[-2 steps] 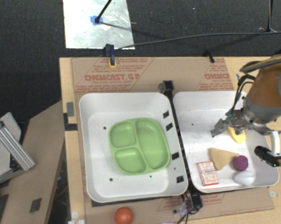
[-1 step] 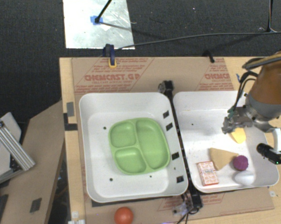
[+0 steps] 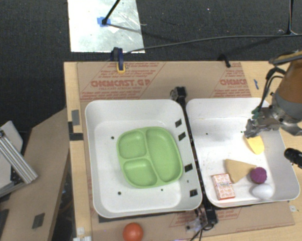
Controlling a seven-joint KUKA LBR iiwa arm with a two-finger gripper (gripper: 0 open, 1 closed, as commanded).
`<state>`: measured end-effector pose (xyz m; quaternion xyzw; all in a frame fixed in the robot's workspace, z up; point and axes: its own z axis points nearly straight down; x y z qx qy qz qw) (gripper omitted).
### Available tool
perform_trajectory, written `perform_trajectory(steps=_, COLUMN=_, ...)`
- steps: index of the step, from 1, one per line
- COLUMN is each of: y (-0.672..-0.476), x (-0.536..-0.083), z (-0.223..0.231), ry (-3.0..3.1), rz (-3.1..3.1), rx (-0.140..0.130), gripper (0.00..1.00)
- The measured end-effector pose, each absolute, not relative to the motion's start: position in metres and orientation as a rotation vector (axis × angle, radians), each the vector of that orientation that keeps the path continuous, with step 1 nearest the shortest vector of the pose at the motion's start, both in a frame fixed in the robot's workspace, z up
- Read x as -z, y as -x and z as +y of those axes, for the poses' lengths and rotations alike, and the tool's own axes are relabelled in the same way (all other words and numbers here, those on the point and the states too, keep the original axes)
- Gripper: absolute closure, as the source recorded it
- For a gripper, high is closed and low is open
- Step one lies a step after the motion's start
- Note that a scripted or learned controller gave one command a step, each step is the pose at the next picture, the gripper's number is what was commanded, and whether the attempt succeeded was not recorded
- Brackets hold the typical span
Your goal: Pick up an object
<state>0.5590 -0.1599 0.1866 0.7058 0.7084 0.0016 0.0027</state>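
A: Where is the end effector (image 3: 253, 129)?

B: Low in the right bin (image 3: 217, 139), with a yellow piece (image 3: 256, 145) touching it just below. Whether it grips cannot be told.

A: Its axis?

B: Slanted, running down and away toward a tan wedge (image 3: 238, 168).
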Motion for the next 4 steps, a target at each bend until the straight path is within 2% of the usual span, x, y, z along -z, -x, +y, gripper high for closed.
perform_trajectory(steps=1, y=-0.56, x=-0.207, z=-0.16, ry=-2.214, rz=2.223, rx=-0.004, gripper=1.0)
perform_trajectory(steps=4, y=-0.585, x=-0.228, z=0.006, ry=-2.21, rz=2.233, rx=-0.006, gripper=1.0)
